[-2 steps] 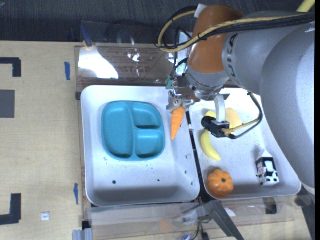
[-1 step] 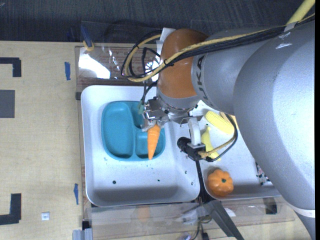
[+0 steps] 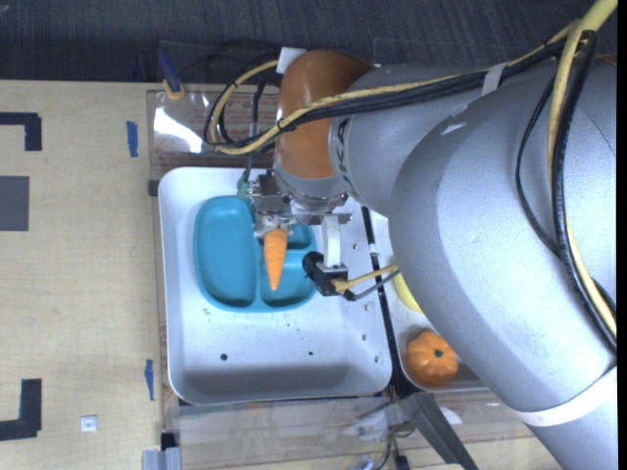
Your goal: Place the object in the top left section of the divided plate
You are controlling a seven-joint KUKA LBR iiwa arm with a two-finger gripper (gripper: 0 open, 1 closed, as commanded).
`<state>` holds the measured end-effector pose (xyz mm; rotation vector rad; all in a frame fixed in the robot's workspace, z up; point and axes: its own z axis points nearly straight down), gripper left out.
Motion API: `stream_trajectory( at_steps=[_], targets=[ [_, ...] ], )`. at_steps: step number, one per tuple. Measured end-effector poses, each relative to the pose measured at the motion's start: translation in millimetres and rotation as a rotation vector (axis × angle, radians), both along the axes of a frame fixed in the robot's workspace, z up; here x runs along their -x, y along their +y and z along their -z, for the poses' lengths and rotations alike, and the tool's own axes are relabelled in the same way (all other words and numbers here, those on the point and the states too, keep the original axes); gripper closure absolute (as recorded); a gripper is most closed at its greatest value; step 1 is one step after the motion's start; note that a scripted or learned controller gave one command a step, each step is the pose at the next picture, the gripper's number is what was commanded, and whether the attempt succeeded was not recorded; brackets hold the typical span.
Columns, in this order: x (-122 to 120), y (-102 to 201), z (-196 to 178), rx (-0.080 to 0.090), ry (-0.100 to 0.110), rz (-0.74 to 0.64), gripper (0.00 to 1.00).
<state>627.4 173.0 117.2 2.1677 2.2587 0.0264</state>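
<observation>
The worktop [image 3: 78, 292] is pale wood-grain board, marked with black angular corner shapes and a dark grey square near its left edge, plus short strips of blue tape by the bins. Two shallow white bins sit on it side by side. The left bin [image 3: 284, 365] is in plain sight, its floor speckled with a few dark spots. The right bin [image 3: 431, 388] is largely hidden behind the grey arm.

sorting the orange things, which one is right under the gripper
The carrot, long and pointed, over the blue plate below the gripper. The round pumpkin sits in the other bin.
</observation>
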Motion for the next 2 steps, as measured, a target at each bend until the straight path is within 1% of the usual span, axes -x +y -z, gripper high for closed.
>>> stream_trajectory(
  at_steps=[1, 2],
  targets=[
    [0, 35, 0, 0.007, 0.000, 0.050, 1.00],
    [-22, 52, -64, 0.000, 0.016, 0.226, 1.00]
  ],
)
